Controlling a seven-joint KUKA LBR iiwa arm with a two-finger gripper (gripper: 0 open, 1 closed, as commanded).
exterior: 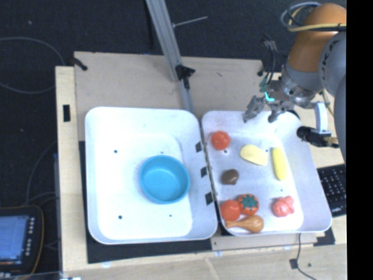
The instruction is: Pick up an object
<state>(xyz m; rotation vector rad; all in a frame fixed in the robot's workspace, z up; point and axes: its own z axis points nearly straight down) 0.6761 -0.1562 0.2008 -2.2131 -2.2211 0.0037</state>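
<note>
**Above the right bin: claw spread and bare, nothing picked yet**

On the desk [116,80] the left bin [105,133] carries a single blue bowl [165,179] — round, smooth, a glossy plastic by the look of it — sitting a little right of the bin's middle. The right bin [312,174] holds all the small things: a red ball-like tomato [220,139] near the dividing edge, a dull brown lump [230,176] below it, and at the near rim a second red piece [229,209], an orange piece with a green top [248,202] and a tan gourd shape [247,224], all crowded together. Further right lie a pale yellow half-round slice [254,154], a yellow banana-like stick [279,163] just beside it, and a pink knobbly piece [282,206].

The claw [262,111] hangs over the far rim of the right bin, its fingers splayed apart with nothing between them. I judge the task to be at the approach step — no item chosen by contact yet. The next move calls for travel toward the camera side and a descent onto one piece; the pale slice and the yellow stick lie nearest, but their closeness could spoil a clean grip.
</note>
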